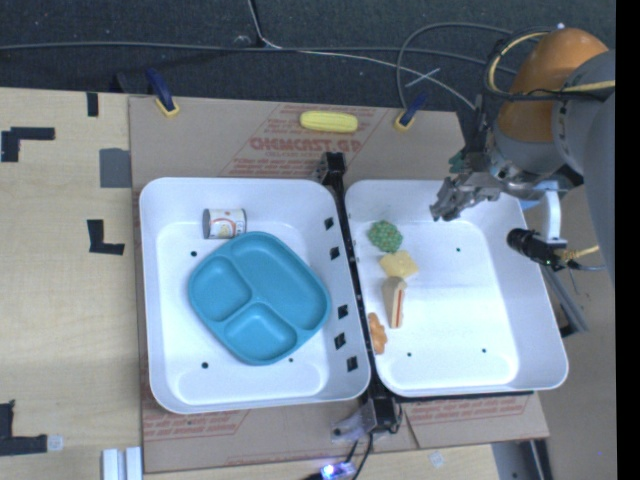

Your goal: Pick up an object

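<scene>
My gripper [447, 206] hangs over the far edge of the right bin [500, 368], right of the food items. A green broccoli piece [384, 235] lies near that bin's far left. A pale yellow piece [399, 264] sits just in front of it, then a hot dog toy [396, 301] and a small orange piece [376, 332] against the left wall. The left bin [165, 368] holds a blue divided plate [258, 296] and a small can [224, 223] lying on its side. Nothing shows between the gripper's fingertips.
A yellow banana-like toy [328, 121] rests on the cardboard behind the bins. Clamps [162, 96] hold the cardboard at its far edge. A black divider [343, 268] runs between the bins. Cables arc above the arm.
</scene>
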You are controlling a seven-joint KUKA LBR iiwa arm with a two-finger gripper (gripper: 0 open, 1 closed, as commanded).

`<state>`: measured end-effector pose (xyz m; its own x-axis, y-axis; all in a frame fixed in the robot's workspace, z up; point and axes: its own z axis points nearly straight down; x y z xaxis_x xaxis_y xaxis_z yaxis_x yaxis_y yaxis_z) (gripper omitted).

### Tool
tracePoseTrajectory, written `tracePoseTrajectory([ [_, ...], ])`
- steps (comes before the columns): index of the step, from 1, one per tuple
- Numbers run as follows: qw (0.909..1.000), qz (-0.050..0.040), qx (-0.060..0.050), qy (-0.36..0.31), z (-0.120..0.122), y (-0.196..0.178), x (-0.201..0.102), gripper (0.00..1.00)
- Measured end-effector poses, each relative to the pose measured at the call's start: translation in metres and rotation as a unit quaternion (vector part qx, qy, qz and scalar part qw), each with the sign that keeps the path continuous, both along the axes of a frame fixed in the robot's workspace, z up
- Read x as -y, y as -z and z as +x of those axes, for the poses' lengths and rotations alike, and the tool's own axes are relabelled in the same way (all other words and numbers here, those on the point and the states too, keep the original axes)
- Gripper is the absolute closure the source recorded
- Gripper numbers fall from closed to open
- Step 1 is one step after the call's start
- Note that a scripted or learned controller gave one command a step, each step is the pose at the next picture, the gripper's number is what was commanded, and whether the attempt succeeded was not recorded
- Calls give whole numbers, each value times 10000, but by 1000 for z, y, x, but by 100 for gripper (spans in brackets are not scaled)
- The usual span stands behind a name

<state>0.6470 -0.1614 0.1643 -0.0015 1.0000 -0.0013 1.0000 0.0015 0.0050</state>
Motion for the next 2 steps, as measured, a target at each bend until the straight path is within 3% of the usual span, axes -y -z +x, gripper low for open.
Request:
tracePoseTrajectory([
  [2,10000,3,-10,-1,9,-84,-4,100],
])
